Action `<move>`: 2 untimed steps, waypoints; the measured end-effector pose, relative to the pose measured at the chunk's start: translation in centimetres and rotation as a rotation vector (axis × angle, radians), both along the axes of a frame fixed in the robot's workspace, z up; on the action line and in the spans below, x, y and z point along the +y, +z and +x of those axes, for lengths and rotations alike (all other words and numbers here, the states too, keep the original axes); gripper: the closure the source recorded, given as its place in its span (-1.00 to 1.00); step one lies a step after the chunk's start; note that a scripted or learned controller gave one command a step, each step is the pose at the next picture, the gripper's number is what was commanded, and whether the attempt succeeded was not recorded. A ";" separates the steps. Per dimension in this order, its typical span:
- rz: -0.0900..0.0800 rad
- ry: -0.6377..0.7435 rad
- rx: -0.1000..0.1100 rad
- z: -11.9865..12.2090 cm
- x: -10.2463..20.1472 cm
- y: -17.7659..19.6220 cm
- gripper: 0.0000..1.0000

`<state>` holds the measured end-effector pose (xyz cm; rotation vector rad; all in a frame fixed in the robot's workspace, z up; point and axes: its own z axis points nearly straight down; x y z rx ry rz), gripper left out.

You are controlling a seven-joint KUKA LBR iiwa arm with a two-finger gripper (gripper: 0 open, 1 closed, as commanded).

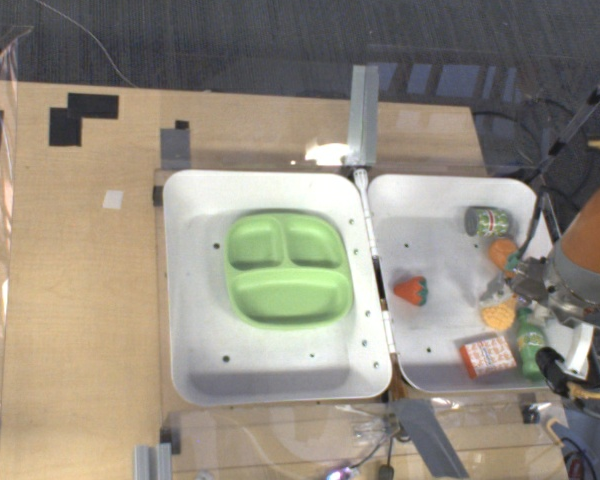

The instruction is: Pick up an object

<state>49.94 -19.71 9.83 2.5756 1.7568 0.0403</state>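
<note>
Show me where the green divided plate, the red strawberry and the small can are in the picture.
green divided plate (285, 270), camera view, on the ridge between its compartments.
red strawberry (411, 290), camera view, middle of its red body.
small can (488, 221), camera view, middle of its side.

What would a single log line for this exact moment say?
arm: over right bin | gripper: beside yellow item | strawberry: loose | green tray: left bin

Smooth matt green plastic tray (284, 268), glossy white plastic bins (270, 373), pale wood-look bench (80, 268), dull metal divider post (364, 113)
</note>
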 end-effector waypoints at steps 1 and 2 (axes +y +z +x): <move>0.013 -0.110 0.010 6.3 2.3 -0.3 -1.00; 0.011 -0.316 0.024 13.6 2.4 -1.0 -1.00</move>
